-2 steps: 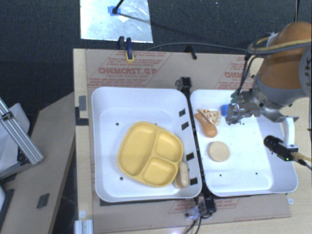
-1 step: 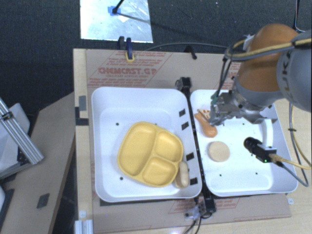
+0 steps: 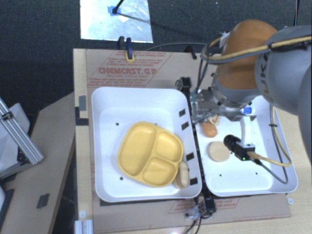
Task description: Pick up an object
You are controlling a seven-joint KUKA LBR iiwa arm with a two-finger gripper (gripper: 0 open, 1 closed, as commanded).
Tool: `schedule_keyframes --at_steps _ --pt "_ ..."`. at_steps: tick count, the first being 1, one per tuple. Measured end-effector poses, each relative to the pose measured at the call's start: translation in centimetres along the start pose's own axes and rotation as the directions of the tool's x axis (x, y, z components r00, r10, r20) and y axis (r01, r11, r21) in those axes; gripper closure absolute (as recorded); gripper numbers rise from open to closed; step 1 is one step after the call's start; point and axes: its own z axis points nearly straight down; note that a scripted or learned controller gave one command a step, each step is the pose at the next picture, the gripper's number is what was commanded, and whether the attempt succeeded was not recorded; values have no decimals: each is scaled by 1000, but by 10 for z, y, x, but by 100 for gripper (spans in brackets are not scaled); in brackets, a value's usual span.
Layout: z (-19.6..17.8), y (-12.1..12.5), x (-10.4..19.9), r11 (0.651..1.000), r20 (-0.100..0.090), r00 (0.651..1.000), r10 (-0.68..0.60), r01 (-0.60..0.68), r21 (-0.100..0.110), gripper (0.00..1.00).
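The gripper hangs low over the orange lump, apparently to grab it; its grip state I cannot tell.

I see a shiny silver sheet at the top left, on dark floor. A yellow clamp sits at the top edge of the brown board. A metal bar lies at the far left.

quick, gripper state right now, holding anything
gripper: low in the right bin, right above a small orange-brown object; a grasp cannot be told.
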Motion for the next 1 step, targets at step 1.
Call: schedule_keyframes --at_steps 1 --pt "0 11 46 1000 0 1000 0 0 -1 100"
